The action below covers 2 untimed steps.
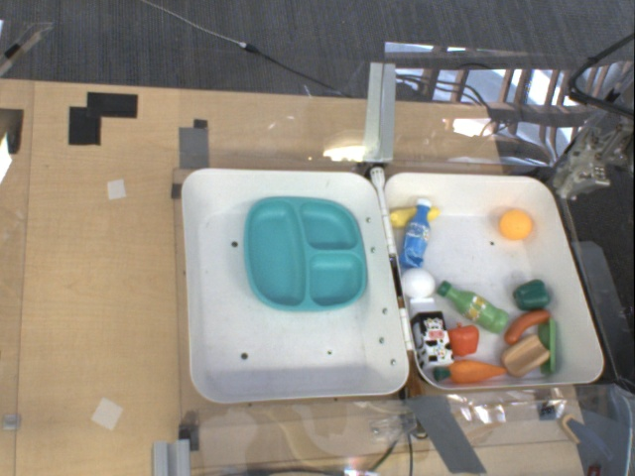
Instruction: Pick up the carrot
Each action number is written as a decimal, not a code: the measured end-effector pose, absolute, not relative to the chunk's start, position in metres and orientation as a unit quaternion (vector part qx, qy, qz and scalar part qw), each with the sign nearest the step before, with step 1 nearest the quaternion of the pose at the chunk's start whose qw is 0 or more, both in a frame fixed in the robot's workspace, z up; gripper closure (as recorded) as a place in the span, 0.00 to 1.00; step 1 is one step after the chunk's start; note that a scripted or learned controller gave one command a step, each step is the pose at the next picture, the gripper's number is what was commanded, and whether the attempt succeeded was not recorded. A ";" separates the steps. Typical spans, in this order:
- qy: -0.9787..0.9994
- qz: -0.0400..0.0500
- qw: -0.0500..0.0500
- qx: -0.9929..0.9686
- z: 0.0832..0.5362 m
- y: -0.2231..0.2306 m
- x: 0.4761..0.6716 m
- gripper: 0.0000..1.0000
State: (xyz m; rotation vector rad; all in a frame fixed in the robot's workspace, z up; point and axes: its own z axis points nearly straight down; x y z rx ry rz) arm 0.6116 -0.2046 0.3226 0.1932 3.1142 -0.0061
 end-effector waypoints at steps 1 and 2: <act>0.999 -0.001 0.004 -0.050 0.255 -0.205 0.553 1.00; 0.983 -0.003 0.007 -0.186 0.331 -0.205 0.564 1.00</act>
